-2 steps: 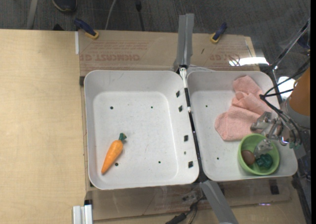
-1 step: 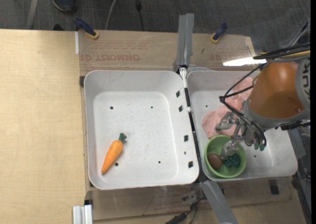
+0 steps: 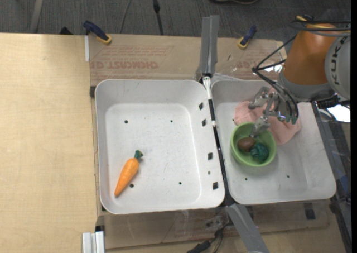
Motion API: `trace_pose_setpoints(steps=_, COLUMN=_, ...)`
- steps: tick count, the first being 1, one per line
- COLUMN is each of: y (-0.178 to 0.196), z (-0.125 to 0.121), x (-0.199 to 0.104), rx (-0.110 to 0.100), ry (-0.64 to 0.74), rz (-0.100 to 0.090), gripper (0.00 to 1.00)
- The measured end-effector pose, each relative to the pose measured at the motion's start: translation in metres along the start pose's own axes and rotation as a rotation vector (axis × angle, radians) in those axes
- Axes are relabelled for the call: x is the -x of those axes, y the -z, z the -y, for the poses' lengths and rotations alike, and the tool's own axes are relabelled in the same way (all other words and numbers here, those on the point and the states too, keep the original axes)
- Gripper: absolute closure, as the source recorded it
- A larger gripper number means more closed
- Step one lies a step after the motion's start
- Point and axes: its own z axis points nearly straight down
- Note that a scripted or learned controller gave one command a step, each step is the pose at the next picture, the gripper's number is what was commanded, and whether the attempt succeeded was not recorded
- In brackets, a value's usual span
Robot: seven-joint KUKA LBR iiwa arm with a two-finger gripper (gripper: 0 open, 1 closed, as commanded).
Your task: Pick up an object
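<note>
- The jaws (image 3: 262,125) hang over the back rim of the green bowl (image 3: 254,145) in the right bin (image 3: 304,179), metal fingers pointing down and toward the bowl's hollow. Whether they are spread or closed I cannot tell — the linkage is a tangle of small bright parts at this size, and nothing can be made out between the fingers.
- They seem to touch, or nearly touch, the bowl's rim on its far side; the contact itself is too fine to settle.
- Inside the bowl lie two small things: a brown, rounded piece (image 3: 245,144) and a teal piece (image 3: 259,153) just beside it, touching or close to it. Either could be the target, as could the bowl.
- Behind the bowl, partly under the wrist, a pink cloth (image 3: 287,130) lies crumpled on the bin floor.
- By my reading the step in hand is the approach or descent — no lift has begun, since everything rests where it lies.
- The next move calls for dropping the fingers straight into the bowl astride one piece, clear of the rim, then closing; a glancing touch on the rim could tip or slide the bowl.
- In the left bin (image 3: 111,134), well apart, an orange carrot (image 3: 127,173) lies aslant, untouched.
- Both bins sit on the tabletop (image 3: 44,134), with cardboard beneath them.
</note>
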Motion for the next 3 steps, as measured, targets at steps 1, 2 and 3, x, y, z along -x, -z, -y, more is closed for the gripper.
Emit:
trace_pose_setpoints(steps=1, y=-0.001, z=-0.039, x=-0.056, rx=0.0, ry=0.007, rz=-0.004, gripper=0.0)
trace_pose_setpoints(steps=2, y=-0.001, z=-0.025, x=-0.114, rx=-0.001, ry=-0.112, rz=-0.005, gripper=0.0)
trace_pose_setpoints(steps=3, y=-0.001, z=-0.038, x=0.013, rx=-0.001, ry=-0.189, rz=-0.003, gripper=0.0)
